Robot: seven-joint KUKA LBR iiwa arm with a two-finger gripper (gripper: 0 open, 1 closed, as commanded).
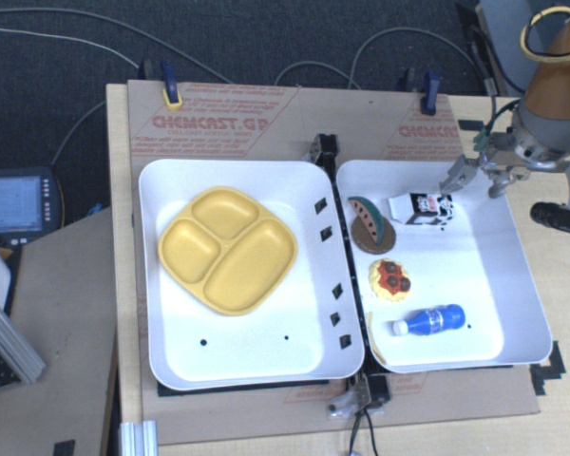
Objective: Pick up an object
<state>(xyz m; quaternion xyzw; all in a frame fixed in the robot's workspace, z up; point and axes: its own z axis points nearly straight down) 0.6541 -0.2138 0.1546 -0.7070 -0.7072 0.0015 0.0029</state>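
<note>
The right bin (513, 283) holds several small things. A white and black box (420, 207) lies near the back, with a watermelon slice toy (370, 223) to its left. A round red and yellow pizza toy (390, 278) sits in the middle, and a blue bottle (431, 321) lies on its side near the front. My gripper (473, 183) hangs over the back right of this bin, just right of the box. It is open with nothing between its fingers, and its left fingertip (450, 182) is close to the box's right end.
The left bin (171, 350) bears a yellow divided plate (228, 250). A black divider with clips (334, 245) runs between the bins. Blue clamps (171, 91) hold the cardboard base at the back. Cables lie behind the bench.
</note>
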